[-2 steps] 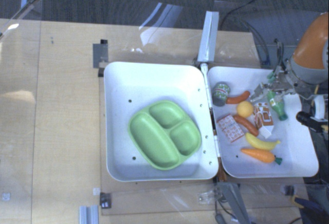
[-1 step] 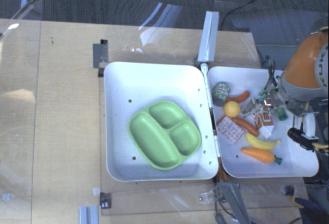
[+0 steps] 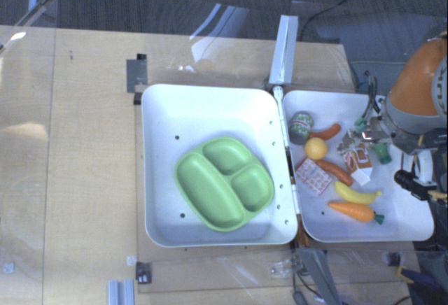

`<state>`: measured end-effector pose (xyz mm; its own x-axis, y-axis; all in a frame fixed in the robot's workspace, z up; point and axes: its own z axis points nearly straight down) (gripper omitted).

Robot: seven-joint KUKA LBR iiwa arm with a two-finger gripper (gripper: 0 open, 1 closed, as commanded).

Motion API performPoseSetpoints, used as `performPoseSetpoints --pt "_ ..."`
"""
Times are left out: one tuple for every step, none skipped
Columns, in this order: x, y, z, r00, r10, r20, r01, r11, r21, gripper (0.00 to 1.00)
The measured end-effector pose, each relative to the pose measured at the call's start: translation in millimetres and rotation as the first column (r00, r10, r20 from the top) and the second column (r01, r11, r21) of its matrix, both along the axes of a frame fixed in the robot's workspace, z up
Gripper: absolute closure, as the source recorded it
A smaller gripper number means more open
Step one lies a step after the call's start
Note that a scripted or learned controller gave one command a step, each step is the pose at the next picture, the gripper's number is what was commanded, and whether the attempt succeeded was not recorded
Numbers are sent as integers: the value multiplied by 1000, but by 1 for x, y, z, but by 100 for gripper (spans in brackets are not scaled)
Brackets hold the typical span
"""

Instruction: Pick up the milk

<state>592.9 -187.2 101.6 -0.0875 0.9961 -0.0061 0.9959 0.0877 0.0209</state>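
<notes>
- The milk [image 3: 359,160], a small carton with red and white print, lies in the right bin [image 3: 413,227], toward its upper middle, tipped on its side rather than standing.
- The hand [image 3: 369,130] sits just above the carton in the camera view, at the end of the grey arm with its orange band [image 3: 420,83] coming in from the right; its tip looks to be touching or nearly touching the carton's upper end.
- I cannot tell whether the hand is open or closed: its tip is a small dark and shiny cluster that blends with the carton and a green piece [image 3: 381,152] beside it.
- The carton lies below and slightly left of the hand, its long axis running roughly up and down the view with a slight tilt.
- Crowding matters: a sausage [image 3: 334,172] lies just left of the carton, a banana [image 3: 355,193] just below it, and a carrot [image 3: 355,211] beyond that.
- A lemon [image 3: 316,149] and a checked packet [image 3: 312,176] sit further left; the green divided plate [image 3: 222,182] is in the left bin [image 3: 161,115], well apart.
</notes>
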Motion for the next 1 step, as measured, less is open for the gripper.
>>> performPoseSetpoints --pt "-8 77 126 998 -57 -13 57 998 4 100"
